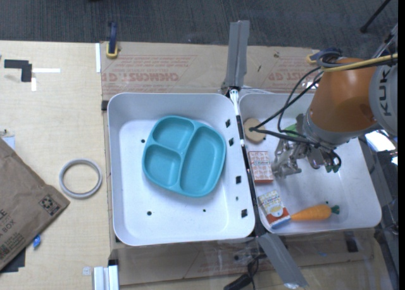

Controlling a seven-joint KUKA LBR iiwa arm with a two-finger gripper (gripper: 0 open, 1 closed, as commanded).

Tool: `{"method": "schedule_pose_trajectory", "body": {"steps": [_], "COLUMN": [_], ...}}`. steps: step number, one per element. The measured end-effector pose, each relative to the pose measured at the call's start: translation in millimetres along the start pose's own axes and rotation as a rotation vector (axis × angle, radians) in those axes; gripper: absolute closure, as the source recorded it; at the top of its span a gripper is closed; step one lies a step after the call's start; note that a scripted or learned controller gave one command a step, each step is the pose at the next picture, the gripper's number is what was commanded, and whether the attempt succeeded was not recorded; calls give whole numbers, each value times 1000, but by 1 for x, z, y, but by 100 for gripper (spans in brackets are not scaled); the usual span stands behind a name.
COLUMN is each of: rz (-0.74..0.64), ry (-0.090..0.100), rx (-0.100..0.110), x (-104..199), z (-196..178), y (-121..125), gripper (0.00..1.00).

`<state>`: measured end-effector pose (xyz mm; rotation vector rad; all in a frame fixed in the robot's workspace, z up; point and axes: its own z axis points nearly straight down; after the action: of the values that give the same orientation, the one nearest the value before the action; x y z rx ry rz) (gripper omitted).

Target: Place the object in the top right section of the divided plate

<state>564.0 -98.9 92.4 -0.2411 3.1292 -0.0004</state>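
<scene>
At the far left of the tabletop (pixel 50 111) a brown cardboard piece (pixel 22 203) lies at a slant, and just to its right sits a ring of tape (pixel 80 177), well apart from the bins. The left bin (pixel 120 156) holds the teal divided plate (pixel 184 155), which rests flat near the bin's middle, turned at an angle, with two smaller sections on its left side and one long section on its right; nothing lies in any section. A grey divider post (pixel 238 54) rises behind the seam where the two bins meet. In the right bin (pixel 354 216), close to its left wall, a round tan disc (pixel 254 131) lies toward the back, a small pinkish carton (pixel 260 166) sits in front of it, and a white and red carton (pixel 273 209) lies near the front edge. Just right of that carton, touching or nearly touching it, is a toy carrot (pixel 311 213) lying on its side with its green top pointing right. Above the bin's middle the gripper (pixel 297 163) hangs low, beside the pinkish carton, beneath the arm's orange band (pixel 345 102); cables (pixel 297 102) loop across it. Whether the fingers are spread or closed cannot be made out from this angle, and no object is seen between them.
</scene>
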Motion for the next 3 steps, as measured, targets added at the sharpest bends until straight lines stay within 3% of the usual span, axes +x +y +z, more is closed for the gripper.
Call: {"method": "schedule_pose_trajectory", "body": {"steps": [1, 2, 3], "rz": [-254, -365, -464], "ry": [-4, -2, -3], "rx": [0, -2, -2], "x": [-51, -32, -42], "z": [-1, -100, -99], "y": [-27, 68, 33], "gripper": [100, 100, 100]}}
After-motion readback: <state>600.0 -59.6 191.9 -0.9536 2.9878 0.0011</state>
